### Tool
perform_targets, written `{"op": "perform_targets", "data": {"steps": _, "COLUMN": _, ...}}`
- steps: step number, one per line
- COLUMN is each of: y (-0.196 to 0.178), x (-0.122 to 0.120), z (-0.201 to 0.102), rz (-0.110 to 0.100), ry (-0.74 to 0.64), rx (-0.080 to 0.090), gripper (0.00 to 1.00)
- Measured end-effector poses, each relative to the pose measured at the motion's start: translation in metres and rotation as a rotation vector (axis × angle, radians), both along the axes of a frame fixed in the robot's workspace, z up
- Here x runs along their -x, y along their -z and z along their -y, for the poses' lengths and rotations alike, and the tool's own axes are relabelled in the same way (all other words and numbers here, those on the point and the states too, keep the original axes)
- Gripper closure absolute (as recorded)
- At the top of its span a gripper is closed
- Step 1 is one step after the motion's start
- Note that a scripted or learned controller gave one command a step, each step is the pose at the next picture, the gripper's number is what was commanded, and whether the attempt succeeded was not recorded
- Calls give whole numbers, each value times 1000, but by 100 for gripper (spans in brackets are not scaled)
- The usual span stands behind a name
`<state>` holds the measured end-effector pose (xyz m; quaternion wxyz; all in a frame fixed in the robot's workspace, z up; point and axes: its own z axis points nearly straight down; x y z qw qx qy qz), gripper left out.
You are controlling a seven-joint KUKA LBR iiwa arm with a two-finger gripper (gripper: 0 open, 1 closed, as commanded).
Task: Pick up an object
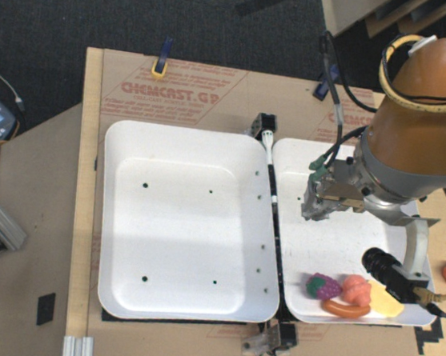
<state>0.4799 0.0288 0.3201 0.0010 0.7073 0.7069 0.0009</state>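
Hanging over the right bin (288,302) with nothing between the gripper (313,211) fingers, too dark to tell open from closed, well apart from purple grapes (323,286), pink toy (357,289), orange sausage (345,309) and yellow piece (387,303) near the front edge.

White bins (177,224) hold purple grapes (323,286), a pink toy (357,288), an orange sausage (344,308) and yellow cheese (386,303).

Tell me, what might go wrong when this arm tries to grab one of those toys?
The toys sit bunched in the right bin's near corner: purple grapes, a pink piece, an orange sausage and a yellow piece. They touch, so the gripper might nudge a neighbour or catch two at once. It also hangs well away from them, so a straight drop would likely meet bare bin floor.
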Motion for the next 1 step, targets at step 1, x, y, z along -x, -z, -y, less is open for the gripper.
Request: {"op": "perform_targets", "data": {"steps": 1, "y": -32, "x": -15, "z": -89, "rz": 1, "ry": -4, "rx": -1, "gripper": 100}}
